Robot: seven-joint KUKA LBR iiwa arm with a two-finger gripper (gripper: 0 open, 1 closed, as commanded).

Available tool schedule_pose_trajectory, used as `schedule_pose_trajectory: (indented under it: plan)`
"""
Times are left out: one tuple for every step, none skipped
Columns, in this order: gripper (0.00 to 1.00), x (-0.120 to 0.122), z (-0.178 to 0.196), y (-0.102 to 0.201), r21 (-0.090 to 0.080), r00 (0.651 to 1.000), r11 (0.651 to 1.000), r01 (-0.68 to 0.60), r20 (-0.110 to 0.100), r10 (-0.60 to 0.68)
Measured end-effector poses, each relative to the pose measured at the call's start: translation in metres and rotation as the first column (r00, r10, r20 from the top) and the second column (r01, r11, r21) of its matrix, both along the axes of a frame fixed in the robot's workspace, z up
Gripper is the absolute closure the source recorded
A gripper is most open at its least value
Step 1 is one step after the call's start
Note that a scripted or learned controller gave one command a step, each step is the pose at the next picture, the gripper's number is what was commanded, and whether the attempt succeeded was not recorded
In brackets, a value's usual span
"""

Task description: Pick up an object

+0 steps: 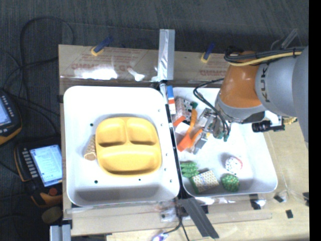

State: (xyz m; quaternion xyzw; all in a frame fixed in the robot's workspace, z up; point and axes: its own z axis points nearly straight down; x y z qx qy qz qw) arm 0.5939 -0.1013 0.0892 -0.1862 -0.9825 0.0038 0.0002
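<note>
While the end effector (204,129) is lowered in the right white bin (261,159) beside an orange carrot-shaped toy (186,138), its finger state cannot be told.

Robotics lab — KUKA arm (281,84), taped bench (115,64), teach pendant (42,167)

Glossy yellow plastic tray (128,149) in smooth white plastic bin (80,102).
</note>
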Motion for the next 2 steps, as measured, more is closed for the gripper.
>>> schedule_pose_trajectory:
  plan:
    - [0.0,0.011,0.0,0.003,0.005,0.985,0.985,0.172,0.006,-0.172]
    - [0.0,0.03,-0.001,0.002,0.003,0.985,0.985,0.17,-0.002,-0.17]
